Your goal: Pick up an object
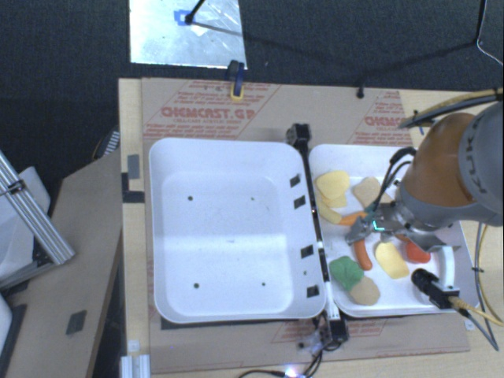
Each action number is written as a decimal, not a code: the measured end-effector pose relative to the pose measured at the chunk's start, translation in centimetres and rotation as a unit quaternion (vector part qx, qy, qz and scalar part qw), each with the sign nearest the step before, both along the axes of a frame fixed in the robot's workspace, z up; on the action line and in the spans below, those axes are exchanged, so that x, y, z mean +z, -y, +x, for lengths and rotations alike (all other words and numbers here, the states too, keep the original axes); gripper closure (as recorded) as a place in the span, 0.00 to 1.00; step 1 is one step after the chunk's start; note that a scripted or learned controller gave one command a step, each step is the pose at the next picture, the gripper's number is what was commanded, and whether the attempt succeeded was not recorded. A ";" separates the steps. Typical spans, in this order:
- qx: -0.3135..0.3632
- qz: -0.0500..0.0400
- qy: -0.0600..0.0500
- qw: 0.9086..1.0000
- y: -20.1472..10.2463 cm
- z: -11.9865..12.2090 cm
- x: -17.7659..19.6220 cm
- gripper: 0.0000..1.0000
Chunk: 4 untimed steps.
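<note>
Below the camera, the left bin (228, 227) is the biggest thing on the bench, and the right bin (394, 154) sits just beside it, touching along a black-clipped edge. Reaching over that right bin, the arm (445, 172) shows its orange band, and the gripper (364, 228) hangs low near the bin's middle. Whether its pincer is apart or together, I cannot tell. Just beneath the gripper lies an orange carrot-like piece (361, 254). Near it rest a yellow piece (391, 260), a green piece (345, 270) and a tan piece (365, 291).
</note>
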<state>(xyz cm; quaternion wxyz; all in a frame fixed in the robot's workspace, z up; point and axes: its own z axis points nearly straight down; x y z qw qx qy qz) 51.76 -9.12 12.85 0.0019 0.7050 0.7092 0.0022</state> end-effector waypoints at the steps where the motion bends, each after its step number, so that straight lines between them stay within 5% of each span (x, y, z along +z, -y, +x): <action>1: 0.001 0.000 0.001 1.000 0.0 0.1 1.1 1.00; 2: 0.001 0.000 0.001 1.000 0.0 0.1 1.0 0.00; 3: 0.002 0.001 0.003 1.000 -0.1 0.2 2.1 1.00; 4: 0.002 0.001 0.002 1.000 -0.1 0.2 2.1 0.00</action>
